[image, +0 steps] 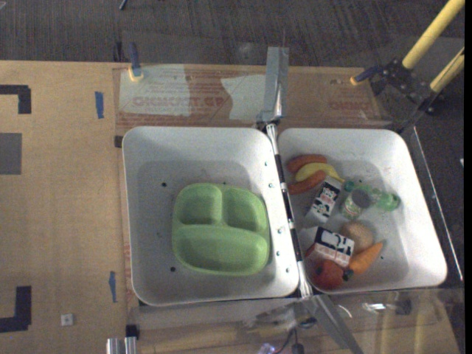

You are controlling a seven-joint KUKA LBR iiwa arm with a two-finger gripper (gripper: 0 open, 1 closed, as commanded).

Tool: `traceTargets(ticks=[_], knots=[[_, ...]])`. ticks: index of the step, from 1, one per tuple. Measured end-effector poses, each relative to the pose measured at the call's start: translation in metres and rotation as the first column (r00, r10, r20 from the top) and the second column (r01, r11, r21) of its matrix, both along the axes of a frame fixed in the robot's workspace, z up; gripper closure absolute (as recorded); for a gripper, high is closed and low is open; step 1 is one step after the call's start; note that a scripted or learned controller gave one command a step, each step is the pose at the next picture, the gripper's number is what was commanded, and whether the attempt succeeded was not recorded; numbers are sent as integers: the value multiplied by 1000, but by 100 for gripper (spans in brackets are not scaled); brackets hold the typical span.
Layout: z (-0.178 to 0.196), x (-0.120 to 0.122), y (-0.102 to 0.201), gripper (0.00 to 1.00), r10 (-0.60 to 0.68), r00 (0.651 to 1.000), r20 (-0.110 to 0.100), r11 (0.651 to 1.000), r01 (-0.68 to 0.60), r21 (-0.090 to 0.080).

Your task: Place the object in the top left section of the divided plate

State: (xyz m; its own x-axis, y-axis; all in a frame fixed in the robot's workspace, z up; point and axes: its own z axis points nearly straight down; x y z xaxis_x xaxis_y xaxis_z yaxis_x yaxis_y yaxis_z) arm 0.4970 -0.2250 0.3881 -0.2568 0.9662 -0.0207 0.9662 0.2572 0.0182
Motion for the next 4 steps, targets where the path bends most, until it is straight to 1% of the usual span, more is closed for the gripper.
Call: traceTargets(ticks=[1,2,4], knots=[[11,1,-1,100,1,1000,6,1000,-1,-4],[48,-17,1,100,-2,1000,-18,1000,2,12],[71,-14,-1,100,0,1000,-6,1000,0,4]])
